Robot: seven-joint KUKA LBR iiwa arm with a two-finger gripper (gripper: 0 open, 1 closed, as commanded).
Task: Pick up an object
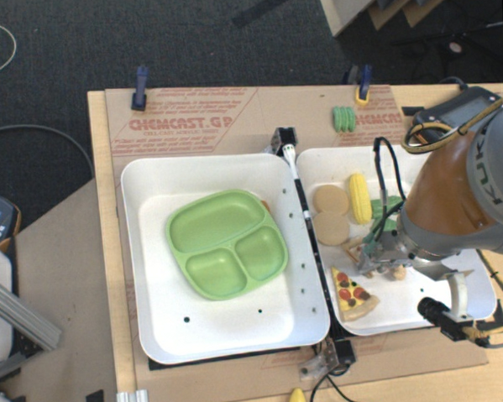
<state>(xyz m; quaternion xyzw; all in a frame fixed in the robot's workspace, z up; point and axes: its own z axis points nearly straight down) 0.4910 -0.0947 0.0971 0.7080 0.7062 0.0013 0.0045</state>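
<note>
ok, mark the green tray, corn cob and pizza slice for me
green tray [227, 254], camera view, middle divider.
corn cob [360, 198], camera view, mid-length of the cob.
pizza slice [353, 294], camera view, topped face.

Two white bins [146, 269], one green tray [227, 243], two tan discs [330, 200], one corn cob [360, 198], one pizza slice [354, 294].

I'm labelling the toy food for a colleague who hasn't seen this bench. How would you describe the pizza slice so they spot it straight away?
Look at the right bin, the one the arm reaches into. Near its front left corner lies the pizza slice, just below the gripper. It is the one triangular piece, with red dots, unlike the two round tan discs and the yellow corn farther back.
</note>
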